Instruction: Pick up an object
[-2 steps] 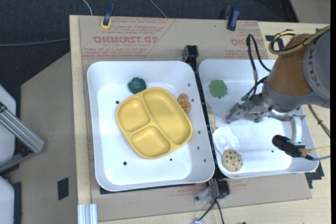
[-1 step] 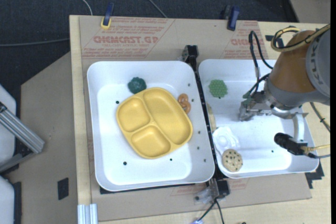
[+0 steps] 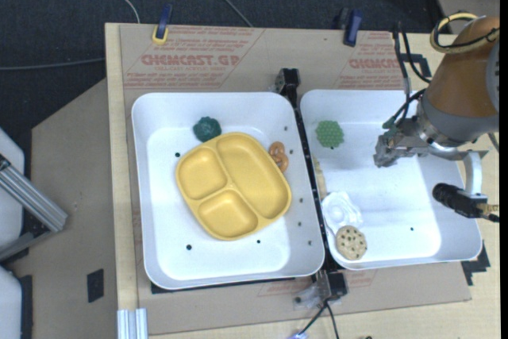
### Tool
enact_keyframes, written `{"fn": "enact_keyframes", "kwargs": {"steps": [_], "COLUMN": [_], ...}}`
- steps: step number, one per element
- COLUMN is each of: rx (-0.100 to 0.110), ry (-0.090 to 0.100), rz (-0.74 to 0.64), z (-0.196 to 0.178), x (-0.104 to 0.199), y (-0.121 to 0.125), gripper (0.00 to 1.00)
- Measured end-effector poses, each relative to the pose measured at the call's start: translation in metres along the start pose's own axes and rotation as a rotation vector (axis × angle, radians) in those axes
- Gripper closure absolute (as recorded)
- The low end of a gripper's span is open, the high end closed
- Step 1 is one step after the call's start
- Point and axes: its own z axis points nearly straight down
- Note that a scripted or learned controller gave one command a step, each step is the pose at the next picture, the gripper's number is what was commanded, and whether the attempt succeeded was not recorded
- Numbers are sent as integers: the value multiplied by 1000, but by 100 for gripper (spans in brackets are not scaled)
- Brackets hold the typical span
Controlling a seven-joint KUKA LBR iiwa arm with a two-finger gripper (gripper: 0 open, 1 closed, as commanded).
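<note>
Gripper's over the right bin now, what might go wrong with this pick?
The gripper hangs over bare bin floor, apart from the light green ball, so a straight descent likely grabs nothing. The cookie and white piece lie against the right bin wall by the divider, where fingers may strike the rim.

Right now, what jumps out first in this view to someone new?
The big yellow divided tray in the left bin, lying askew, with a dark green lump at its upper edge and a small brown piece at its right. Next, the grey-and-orange arm over the right bin, its gripper low near a light green ball. A cookie sits at that bin's lower left.
</note>
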Motion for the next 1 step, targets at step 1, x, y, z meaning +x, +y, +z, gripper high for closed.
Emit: {"fn": "enact_keyframes", "kwargs": {"steps": [1], "rx": [-1], "ry": [0], "rz": [0], "z": [-54], "x": [0], "y": [2], "gripper": [100]}}
